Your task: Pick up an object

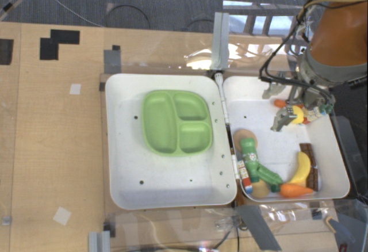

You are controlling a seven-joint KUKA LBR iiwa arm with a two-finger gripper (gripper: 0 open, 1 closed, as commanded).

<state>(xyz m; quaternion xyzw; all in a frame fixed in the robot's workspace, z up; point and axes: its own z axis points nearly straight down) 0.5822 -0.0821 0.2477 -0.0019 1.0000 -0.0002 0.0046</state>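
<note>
Reaching in from the right, the grey arm with its orange band hangs over the far part of the right bin (339, 153), and its gripper (290, 110) sits low above the white floor there. One grey finger (280, 121) points down toward the bin floor, and a small yellow-and-orange toy (296, 114) lies right beside it, by the gripper's tip. From this slanted view it cannot be told how far the jaws are parted, nor whether the small toy is actually between them or only next to them.

The other objects lie in the near part of the same bin, well apart from the gripper. A green bottle (253, 161) with a white label lies on its side, tilted toward the near right corner. A tan rounded object (244, 135) touches its far end. A red-and-white packet (243, 172) lies along the bin's left wall beside the bottle. A yellow banana (302, 167) curves near the right wall, with a dark brown bar (311, 164) just beside it, and an orange carrot-like piece (295, 190) rests at the banana's near end.

In the left bin (123, 187), a light green divided plate (176, 122) with three compartments lies flat near the middle.
</note>
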